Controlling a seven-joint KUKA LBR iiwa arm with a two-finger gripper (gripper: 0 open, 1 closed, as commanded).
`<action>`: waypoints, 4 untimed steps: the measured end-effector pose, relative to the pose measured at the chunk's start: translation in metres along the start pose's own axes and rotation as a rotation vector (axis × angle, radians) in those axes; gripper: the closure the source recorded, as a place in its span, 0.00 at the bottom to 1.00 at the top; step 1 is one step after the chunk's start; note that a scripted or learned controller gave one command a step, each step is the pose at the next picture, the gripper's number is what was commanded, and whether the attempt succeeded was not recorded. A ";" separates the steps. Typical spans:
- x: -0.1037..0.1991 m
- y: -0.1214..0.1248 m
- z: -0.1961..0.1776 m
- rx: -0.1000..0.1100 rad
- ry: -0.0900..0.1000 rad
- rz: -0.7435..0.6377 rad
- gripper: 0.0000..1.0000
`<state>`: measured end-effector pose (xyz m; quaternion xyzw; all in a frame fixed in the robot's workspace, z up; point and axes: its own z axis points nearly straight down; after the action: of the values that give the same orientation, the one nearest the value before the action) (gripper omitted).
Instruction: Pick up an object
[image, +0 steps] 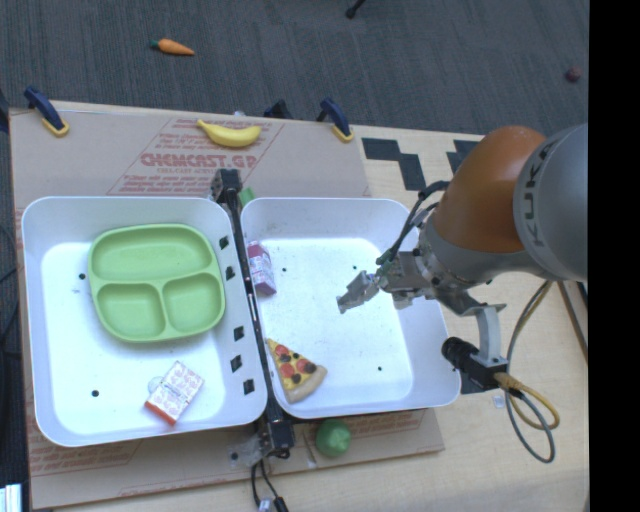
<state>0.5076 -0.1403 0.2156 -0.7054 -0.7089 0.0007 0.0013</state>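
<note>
My gripper (357, 293) hangs over the right part of the right bin (330, 208), its grey fingers pointing left, with nothing visible between them. A toy pizza slice (295, 370) lies at that bin's front left corner, well below and left of the gripper. A small maroon packet (260, 269) leans against the bin's left wall. In the left bin (40, 330) sit a green divided plate (156, 281) and a red-and-white packet (175, 391).
A toy banana (230, 131) lies on the cardboard behind the bins. A green ball (333, 437) rests in front of the right bin. A carrot toy (174, 46) lies on the floor. Cables (525, 400) trail off the bench's right side.
</note>
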 end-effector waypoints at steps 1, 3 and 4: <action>-0.043 0.077 0.088 0.002 -0.002 -0.002 0.00; -0.045 0.149 0.113 0.000 0.001 0.001 0.00; -0.044 0.150 0.102 0.000 0.002 -0.003 1.00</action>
<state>0.6574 -0.1835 0.1136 -0.7043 -0.7099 0.0002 0.0021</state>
